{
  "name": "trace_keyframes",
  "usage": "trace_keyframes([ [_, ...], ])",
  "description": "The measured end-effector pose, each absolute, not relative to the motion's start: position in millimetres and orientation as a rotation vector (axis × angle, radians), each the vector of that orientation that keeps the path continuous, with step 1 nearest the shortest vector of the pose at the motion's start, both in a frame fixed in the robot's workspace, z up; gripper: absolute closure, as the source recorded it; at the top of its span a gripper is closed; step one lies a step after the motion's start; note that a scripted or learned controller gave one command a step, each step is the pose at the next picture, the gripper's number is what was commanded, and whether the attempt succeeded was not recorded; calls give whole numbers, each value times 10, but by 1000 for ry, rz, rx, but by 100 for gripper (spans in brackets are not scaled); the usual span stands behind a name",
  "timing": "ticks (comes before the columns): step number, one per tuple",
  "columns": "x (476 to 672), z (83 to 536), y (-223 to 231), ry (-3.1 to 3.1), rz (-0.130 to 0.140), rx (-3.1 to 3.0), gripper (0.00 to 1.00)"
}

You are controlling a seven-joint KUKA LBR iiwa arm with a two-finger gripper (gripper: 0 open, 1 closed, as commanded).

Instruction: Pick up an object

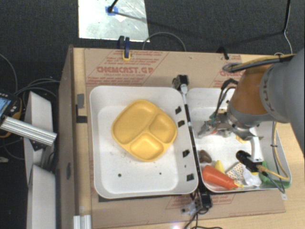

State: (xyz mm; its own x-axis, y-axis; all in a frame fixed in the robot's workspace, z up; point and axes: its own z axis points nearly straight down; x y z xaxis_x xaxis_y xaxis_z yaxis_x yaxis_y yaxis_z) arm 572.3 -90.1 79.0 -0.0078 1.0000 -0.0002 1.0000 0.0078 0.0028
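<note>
Camera view: you have 1 grey arm with an orange band (259, 94) reaching in from the right over the right-hand shallow white bin (202, 109). Its gripper (209, 128) sits low above bare bin floor near the divider. Whether it is released or clenched can't be told from here, and nothing shows in its grasp. Pick candidates lie near that bin's front edge: an orange carrot-shaped toy (218, 177), a small yellow piece (218, 165) touching it, and a dark brown lump (205, 155) just beside them, closest to the gripper. The left-hand shallow white bin (107, 175) holds 1 yellow plastic divided plate (144, 129). Step looks like approach, no pick yet. Your next move likely needs a shift toward the front edge to centre over the brown lump or carrot, then a descent and a close.
</note>
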Motion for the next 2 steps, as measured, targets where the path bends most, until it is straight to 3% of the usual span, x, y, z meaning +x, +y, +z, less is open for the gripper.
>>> trace_keyframes([
  [1,6018,854,-1081,2224,5,2213,0],
  [2,6014,958,-1070,2225,6,2213,100],
])
